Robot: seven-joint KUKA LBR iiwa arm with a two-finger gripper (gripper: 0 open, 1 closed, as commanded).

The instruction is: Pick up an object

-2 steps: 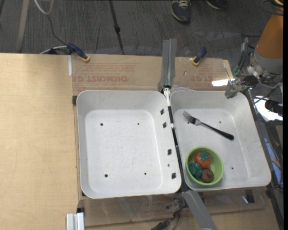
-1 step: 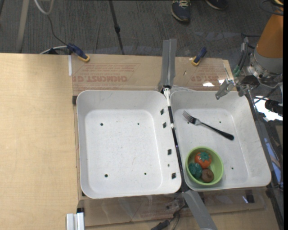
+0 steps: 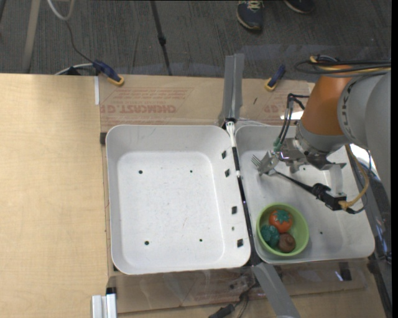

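Over my bench now: the printed cardboard sheet [image 3: 161, 102] lies flat, with the pale wooden benchtop [image 3: 46, 186] spreading to its left. A left clamp [image 3: 109, 71] grips its far left corner and a right clamp [image 3: 275, 76] its far edge. Beyond it are dark grey carpet [image 3: 186, 31], a black stand leg [image 3: 160, 34] and someone's shoe [image 3: 250, 13].

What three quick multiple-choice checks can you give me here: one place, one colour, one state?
1. The bowl sits in: A the left bin; B the right bin; C the bench outside the bins.
2. The bowl is: A red; B green; C black.
3. The bowl is: A upside down; B on its side; C upright.
Key: 1 B, it rests at the right bin's near end; 2 B, its rim is green; 3 C, it opens upward with small items inside.
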